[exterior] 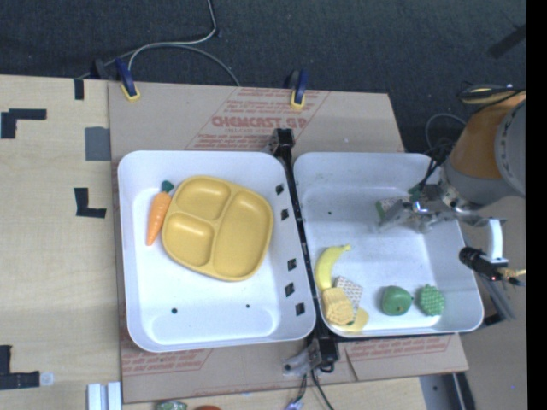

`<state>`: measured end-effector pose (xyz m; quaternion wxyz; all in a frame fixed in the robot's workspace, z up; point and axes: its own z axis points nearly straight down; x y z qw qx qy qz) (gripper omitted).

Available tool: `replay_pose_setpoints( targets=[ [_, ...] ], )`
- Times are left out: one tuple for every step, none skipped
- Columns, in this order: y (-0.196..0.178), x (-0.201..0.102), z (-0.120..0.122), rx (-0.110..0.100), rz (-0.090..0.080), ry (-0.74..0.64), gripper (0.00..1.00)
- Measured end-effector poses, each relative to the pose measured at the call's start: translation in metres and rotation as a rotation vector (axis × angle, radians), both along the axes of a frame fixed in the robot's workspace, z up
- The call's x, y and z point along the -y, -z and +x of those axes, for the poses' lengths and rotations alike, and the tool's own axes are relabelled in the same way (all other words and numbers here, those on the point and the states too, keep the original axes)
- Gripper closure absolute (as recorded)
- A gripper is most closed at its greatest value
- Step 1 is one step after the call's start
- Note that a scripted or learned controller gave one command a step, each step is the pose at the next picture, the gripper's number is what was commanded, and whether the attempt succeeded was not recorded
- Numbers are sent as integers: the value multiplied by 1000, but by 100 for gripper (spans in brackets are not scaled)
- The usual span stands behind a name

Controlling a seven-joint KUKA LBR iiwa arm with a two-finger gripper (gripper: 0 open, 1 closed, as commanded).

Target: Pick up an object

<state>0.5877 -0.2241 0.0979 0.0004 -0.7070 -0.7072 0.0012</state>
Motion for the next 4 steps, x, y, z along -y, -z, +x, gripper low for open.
replay_pose_setpoints(
  targets=[
    [11,-37,67,8,0,-3,0],
    [11,-26,45,8,-3,-2,0],
    [-62,0,15,3,-1,0,0],
    [11,-34,30,4,-1,-1,0]
  ],
)
